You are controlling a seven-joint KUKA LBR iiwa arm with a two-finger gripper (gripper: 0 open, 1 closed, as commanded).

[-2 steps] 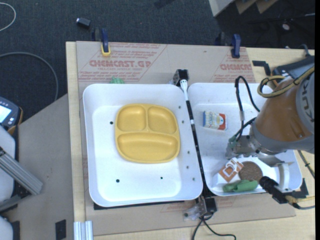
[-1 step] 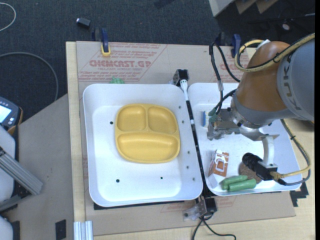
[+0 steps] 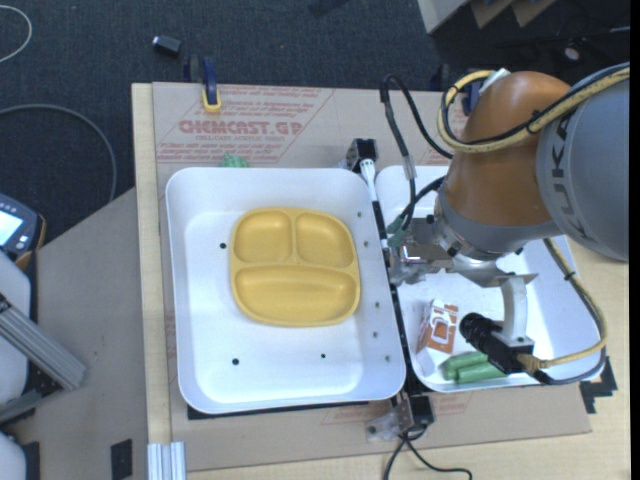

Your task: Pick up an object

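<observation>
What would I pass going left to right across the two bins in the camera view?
Left bin's outer wall → yellow divided plate → orange-and-white packet → green cylinder.

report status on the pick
Gripper over right bin, near its left wall. Green item and orange packet lie loose there. Yellow plate in left bin.
</observation>
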